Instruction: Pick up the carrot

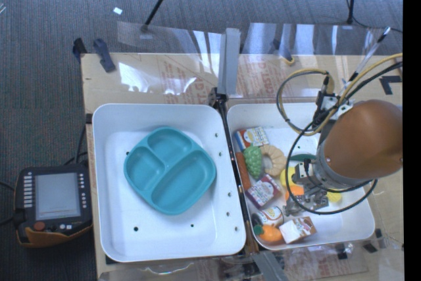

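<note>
I have the arm [360, 141] reaching over the right bin [358, 224], where the toy food is piled for picking; the left bin [105, 141] keeps the blue plate [170, 170] apart. The hand [306, 189] hangs low among the food, and I cannot tell how far it is open. The carrot [242, 170] lies along the bin's left wall, near the hand at its nine o'clock.

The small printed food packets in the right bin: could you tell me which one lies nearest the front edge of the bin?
The white carton with red print at the bin's front edge, beside the small orange piece. The other packets, such as the one by the divider, lie farther back.
</note>
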Controlling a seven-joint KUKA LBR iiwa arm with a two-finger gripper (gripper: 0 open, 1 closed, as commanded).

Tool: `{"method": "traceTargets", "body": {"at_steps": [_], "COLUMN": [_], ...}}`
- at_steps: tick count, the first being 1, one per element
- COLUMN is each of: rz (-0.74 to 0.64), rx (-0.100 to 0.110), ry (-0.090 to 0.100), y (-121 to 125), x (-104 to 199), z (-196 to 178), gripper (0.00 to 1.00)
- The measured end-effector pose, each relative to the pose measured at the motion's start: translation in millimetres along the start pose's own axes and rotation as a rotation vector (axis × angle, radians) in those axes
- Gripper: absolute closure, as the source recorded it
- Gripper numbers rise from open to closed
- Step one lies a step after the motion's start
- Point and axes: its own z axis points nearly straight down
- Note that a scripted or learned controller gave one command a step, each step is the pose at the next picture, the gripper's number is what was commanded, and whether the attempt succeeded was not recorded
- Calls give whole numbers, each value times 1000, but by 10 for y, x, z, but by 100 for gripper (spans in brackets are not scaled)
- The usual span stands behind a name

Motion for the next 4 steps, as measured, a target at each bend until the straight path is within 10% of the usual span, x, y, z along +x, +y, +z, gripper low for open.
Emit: {"method": "traceTargets", "body": {"at_steps": [2,3,4], "rz": [609,819,365], "rx": [-22,-22,-12], "ry": [21,26,14], "y": [-409,66,-1], "x": [-62,91,138], "z": [130,-52,300], "gripper": [100,100,100]}}
